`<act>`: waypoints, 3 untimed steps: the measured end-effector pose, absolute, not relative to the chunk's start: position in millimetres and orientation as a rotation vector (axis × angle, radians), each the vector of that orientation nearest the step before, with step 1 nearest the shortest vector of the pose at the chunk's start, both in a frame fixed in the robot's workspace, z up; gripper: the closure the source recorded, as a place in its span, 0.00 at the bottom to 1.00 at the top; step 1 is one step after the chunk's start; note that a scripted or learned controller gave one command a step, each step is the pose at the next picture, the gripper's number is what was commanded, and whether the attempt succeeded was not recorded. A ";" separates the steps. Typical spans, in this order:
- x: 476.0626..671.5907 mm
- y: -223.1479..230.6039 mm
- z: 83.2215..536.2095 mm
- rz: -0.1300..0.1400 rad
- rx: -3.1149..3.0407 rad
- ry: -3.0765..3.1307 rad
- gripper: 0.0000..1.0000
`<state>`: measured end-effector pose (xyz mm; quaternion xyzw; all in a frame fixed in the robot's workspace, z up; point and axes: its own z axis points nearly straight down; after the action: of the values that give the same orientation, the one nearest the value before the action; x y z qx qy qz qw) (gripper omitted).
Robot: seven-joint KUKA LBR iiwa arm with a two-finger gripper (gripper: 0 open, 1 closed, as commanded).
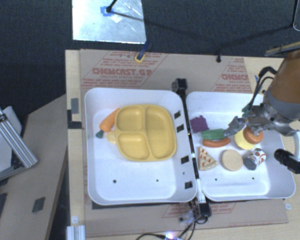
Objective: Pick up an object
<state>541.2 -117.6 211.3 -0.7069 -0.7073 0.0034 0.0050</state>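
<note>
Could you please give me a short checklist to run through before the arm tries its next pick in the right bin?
1. Tool is above the right white bin: ok.
2. Something sits between its fingers: cannot tell.
3. Nearest candidates, the green toy pod and red toy sausage, lie flat in reach: ok.
4. Those two are separated for a clean grasp: not ok, they touch.
5. The round tan toy bun has free space around it: ok.
6. The yellow divided plate and orange toy carrot in the left bin are out of the way: ok.
</note>
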 end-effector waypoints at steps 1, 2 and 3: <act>544.0 -117.3 217.8 -0.001 -2.218 -2.225 0.00; 551.2 -112.3 159.3 0.002 -2.217 -2.222 0.00; 550.9 -107.6 101.2 -0.006 -2.225 -2.228 0.00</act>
<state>550.9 -107.6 101.2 -0.7065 -0.7077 -0.0018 -0.0036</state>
